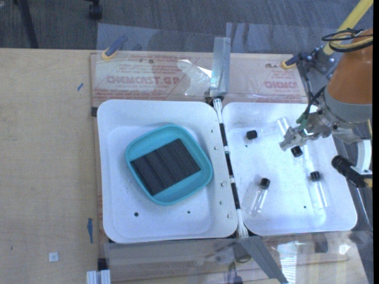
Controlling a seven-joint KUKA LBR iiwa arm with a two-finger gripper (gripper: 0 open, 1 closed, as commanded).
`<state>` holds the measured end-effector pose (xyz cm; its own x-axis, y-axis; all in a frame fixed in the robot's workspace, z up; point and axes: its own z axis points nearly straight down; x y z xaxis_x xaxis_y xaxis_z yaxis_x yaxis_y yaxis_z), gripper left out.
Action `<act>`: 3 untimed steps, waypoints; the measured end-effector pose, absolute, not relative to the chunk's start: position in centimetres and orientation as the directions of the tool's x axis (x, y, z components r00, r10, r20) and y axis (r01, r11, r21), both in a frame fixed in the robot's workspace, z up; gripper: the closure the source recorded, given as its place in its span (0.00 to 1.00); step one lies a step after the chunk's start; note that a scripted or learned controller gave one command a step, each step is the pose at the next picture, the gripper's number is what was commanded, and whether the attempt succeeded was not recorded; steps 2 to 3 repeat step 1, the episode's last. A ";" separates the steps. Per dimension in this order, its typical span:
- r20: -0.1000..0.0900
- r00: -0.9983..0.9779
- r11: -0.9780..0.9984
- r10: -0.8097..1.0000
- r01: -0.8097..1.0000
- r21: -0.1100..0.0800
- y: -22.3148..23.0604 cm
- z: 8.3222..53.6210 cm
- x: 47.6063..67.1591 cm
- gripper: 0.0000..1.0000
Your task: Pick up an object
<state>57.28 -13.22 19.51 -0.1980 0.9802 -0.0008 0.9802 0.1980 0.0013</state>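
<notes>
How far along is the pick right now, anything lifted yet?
Done: the arm has reached over the right bin, with the pincer low among the clear vials. In hand: nothing visibly gripped; I cannot tell its state, though a black-capped vial lies right at its tip. Left: grasp and lift. Two more vials lie on the bin floor, and the teal dish sits in the left bin.

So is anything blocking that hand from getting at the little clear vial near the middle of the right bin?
Nothing visible is. The hand hangs over the right bin, and the clear vial lies lower left of it on bare white floor. A small black cap sits off to the side, not between them.
</notes>
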 end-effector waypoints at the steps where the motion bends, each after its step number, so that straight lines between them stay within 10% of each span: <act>1: -0.002 -0.148 0.148 0.989 0.989 0.002 -7.7 23.7 58.1 1.00; 3: -0.002 -0.148 0.148 0.989 0.989 0.002 -7.7 23.7 58.1 1.00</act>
